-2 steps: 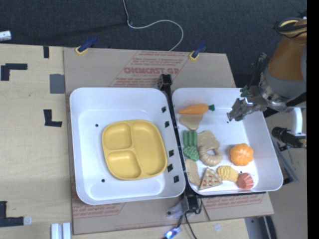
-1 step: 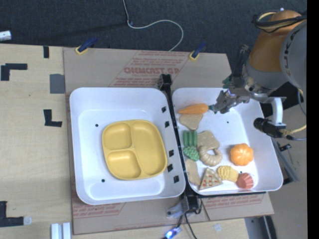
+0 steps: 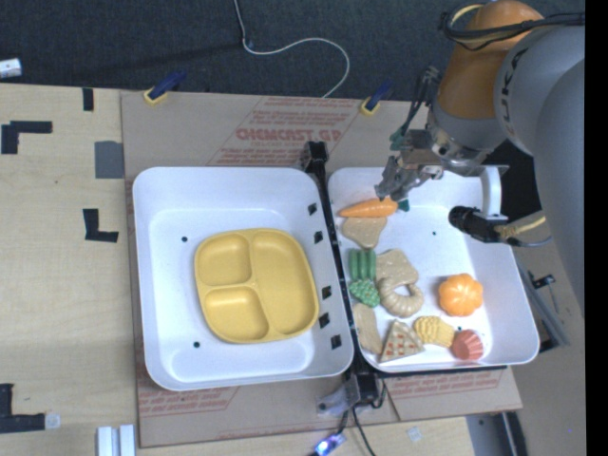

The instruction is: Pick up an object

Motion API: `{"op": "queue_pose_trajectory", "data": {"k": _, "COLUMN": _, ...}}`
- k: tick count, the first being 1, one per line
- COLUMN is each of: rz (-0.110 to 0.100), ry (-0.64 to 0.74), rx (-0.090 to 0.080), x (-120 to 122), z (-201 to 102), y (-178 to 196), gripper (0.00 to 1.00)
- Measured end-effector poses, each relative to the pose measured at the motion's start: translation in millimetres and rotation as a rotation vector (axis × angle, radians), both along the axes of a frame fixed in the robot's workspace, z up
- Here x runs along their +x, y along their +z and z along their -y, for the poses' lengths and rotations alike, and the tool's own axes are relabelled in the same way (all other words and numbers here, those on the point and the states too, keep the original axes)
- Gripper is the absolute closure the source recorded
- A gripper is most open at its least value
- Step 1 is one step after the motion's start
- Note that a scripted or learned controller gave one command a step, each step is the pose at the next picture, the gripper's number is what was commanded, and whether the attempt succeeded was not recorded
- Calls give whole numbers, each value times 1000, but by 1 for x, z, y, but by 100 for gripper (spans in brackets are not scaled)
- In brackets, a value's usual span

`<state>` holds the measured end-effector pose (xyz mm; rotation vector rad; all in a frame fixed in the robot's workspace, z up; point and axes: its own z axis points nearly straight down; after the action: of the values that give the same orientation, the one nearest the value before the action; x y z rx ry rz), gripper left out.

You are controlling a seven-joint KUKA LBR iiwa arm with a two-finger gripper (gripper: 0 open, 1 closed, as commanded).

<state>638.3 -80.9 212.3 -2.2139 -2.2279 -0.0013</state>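
Cardboard (image 3: 275, 136) underlies two white bins; we see the left bin (image 3: 161, 207) holding a yellow tray (image 3: 255, 285). Our gripper (image 3: 396, 186) hangs closed on a toy carrot (image 3: 367, 209), lifted over the right bin's (image 3: 503, 297) far-left corner.

A wooden bench (image 3: 57, 283) carries a cardboard sheet (image 3: 275, 131) bearing two white bins (image 3: 161, 207) side by side

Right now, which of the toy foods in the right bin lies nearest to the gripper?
The orange carrot, at the bin's far left corner, directly under the gripper. The pumpkin and the other foods lie nearer the camera.
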Motion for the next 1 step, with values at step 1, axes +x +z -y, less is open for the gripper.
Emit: {"op": "queue_pose_trajectory", "data": {"k": 1, "rz": 0, "ry": -4, "rx": -1, "x": 3, "z": -9, "y": 17, "gripper": 100}}
